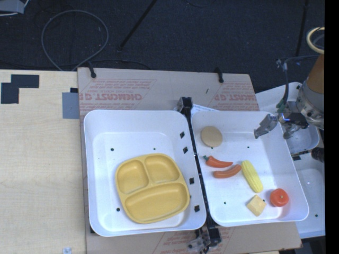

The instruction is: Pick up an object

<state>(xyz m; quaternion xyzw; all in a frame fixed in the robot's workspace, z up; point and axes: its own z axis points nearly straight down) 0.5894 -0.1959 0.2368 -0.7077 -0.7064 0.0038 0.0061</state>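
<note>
Hand: the hand [276, 126] hangs at the upper right corner of the right bin, over its rim, on the grey arm [313, 97] that comes in from the right; its two fingers stand apart, one grey finger [264, 126] angled toward the bin's inside, and nothing sits between them.
Right bin: the right bin [233, 218] holds six play-food pieces, all lying on its floor.
Cookie: a round tan cookie [212, 137] lies near the upper left of this bin, well apart from the hand.
Chili pepper: an orange-red chili pepper [219, 163] with a green stem lies just below the cookie.
Sausage: an orange sausage [226, 172] lies just beneath the pepper, its right end near the corn.
Corn: a yellow corn cob [252, 176] lies at a slant in the middle of the bin.
Cheese: a pale yellow block of cheese [256, 205] sits near the lower edge.
Tomato: a red tomato [279, 197] sits just beside the cheese, to its right.
Left bin: the left bin [100, 128] holds a yellow three-compartment plate [152, 187], lying flat toward its lower right.
Surface: both bins rest on cardboard [159, 91] on the pale wooden surface [37, 173].
</note>
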